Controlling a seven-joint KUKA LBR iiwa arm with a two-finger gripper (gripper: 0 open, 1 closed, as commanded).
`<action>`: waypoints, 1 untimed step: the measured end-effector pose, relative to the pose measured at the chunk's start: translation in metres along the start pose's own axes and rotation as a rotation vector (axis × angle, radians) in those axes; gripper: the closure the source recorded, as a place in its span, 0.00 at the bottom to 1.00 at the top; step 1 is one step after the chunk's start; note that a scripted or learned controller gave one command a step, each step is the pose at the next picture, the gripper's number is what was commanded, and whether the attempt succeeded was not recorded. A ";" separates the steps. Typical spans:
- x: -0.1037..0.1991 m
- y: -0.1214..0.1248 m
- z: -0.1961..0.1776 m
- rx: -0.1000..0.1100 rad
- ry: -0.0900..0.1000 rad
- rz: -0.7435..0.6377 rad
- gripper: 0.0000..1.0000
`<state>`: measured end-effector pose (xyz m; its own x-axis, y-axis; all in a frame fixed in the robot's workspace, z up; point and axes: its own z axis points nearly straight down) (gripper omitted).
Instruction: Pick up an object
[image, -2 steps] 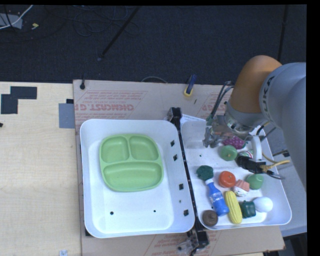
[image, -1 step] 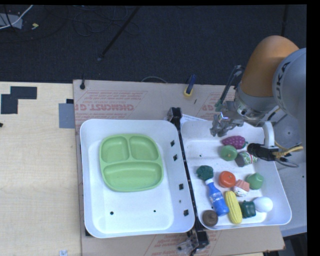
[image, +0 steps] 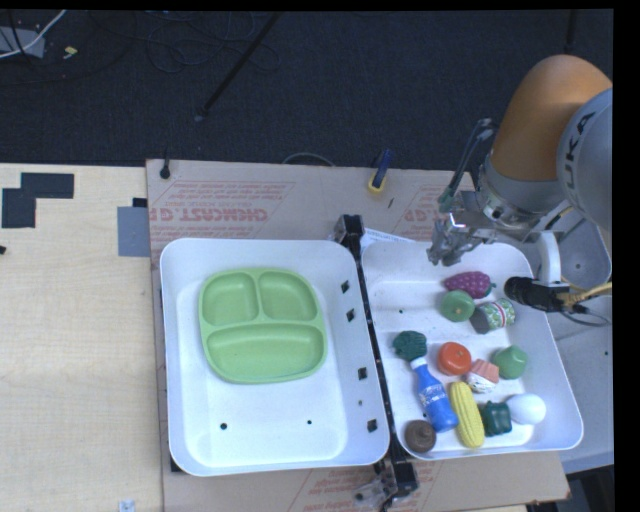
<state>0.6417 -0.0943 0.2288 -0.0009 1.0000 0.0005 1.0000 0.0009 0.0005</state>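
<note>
- My claw (image: 447, 245) hangs over the far end of the right bin (image: 570, 425), near that bin's back rim, with my grey arm and its orange band (image: 545, 115) reaching in from the right.
- I cannot tell how far my claw stands open from this angle, and I see nothing gripped in it.
- The nearest thing is the purple grape bunch (image: 468, 283), just beside my claw on the bin floor.
- A green apple (image: 458, 305) touches the grapes, with a small can (image: 495, 316) next to it.
- Farther toward the front lie a dark green broccoli piece (image: 409, 345), an orange tomato (image: 454, 358), a green pepper (image: 511, 361), a blue bottle (image: 433, 395), a yellow corn cob (image: 467, 412) and a white egg (image: 527, 408).
- The left bin (image: 190, 420) holds a green divided plate (image: 263, 325), well apart from my claw.
</note>
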 end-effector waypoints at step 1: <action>0.012 -0.032 0.001 0.005 0.000 0.005 1.00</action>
<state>0.6101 -0.0826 0.2274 0.0041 1.0000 0.0009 1.0000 -0.0041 -0.0050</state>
